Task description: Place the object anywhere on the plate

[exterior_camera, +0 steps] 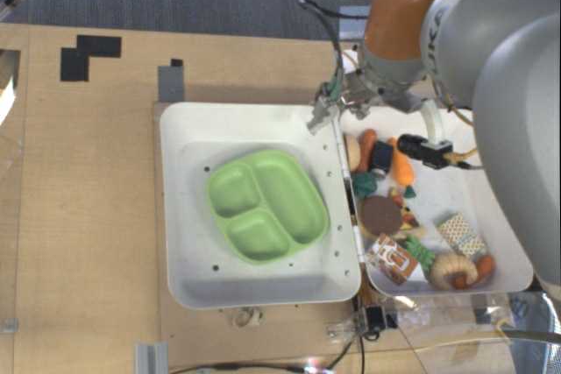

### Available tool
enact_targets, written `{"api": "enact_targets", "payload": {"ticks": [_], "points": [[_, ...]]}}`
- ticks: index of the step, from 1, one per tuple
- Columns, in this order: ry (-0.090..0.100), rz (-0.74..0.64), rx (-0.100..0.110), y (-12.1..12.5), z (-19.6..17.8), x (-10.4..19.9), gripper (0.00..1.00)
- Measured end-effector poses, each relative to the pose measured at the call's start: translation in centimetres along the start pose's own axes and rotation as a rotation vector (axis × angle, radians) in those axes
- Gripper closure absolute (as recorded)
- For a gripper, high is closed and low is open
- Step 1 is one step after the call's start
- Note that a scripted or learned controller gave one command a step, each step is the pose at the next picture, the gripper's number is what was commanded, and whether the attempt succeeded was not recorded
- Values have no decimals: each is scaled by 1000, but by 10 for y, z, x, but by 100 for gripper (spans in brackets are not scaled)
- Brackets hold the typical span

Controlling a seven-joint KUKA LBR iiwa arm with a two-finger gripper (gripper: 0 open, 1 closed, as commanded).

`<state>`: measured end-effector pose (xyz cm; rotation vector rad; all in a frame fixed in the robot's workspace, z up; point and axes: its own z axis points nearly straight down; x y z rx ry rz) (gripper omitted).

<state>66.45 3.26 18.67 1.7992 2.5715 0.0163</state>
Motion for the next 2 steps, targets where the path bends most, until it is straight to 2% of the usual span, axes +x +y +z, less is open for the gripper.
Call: {"api": "enact_targets", "payload": {"ticks": [1,2], "points": [[-7,-339,4,-24,-1,-54,0],[-4,-401,4,-67,0,-12,0]]}}
